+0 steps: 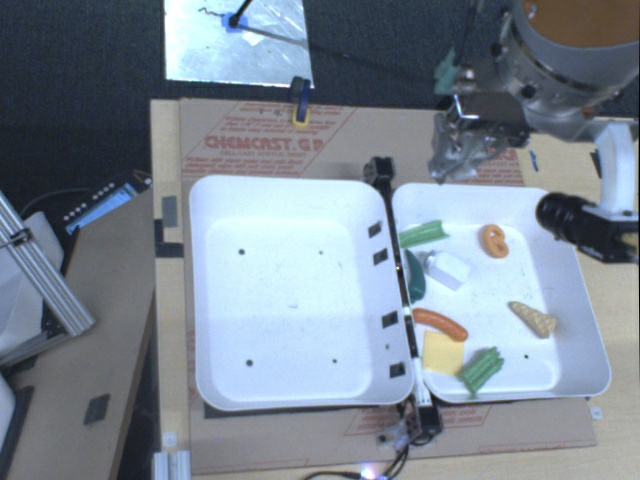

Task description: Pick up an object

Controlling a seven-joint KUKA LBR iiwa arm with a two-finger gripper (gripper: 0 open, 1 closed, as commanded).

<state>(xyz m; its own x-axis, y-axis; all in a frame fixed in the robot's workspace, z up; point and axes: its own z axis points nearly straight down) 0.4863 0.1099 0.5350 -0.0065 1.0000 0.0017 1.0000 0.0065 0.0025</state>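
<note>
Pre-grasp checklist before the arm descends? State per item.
1. End effector above the right bin's far rim, not yet among the items: ok.
2. Finger state: cannot tell.
3. Nothing seen held: ok.
4. Orange ring has clear space around it: ok.
5. White block crowds the dark green piece and the bin's left wall: not ok for an easy grasp.
6. Yellow square touches the sausage: not ok.

Dark carpet floor [80, 88] lies beyond the bench's far edge. A shiny silver sheet [237, 30] lies there on it. Printed cardboard [265, 138] covers the benchtop.
</note>
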